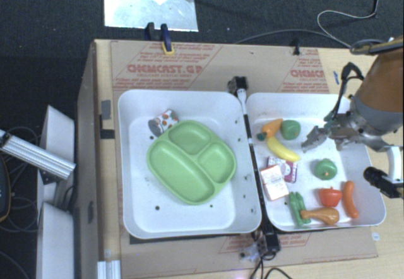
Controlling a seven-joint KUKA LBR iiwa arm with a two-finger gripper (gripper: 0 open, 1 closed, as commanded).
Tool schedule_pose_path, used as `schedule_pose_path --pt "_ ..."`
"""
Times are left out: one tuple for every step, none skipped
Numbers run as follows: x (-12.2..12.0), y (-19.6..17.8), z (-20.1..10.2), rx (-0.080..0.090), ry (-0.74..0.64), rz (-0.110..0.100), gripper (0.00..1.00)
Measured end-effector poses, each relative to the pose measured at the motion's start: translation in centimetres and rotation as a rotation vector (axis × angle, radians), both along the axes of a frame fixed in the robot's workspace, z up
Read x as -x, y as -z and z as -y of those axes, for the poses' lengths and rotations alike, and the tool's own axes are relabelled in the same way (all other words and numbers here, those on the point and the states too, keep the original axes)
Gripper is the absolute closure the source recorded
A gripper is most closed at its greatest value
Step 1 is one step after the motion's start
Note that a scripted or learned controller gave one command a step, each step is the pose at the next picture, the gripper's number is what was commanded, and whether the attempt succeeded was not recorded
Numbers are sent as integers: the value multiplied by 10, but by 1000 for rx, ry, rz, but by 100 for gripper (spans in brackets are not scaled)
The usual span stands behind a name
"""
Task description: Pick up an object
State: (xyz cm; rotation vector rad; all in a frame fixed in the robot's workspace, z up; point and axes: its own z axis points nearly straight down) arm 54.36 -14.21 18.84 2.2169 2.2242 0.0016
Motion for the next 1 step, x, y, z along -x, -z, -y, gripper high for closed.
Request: schedule_pose_path --pt "-87 105 -17 -1 0 -2 0"
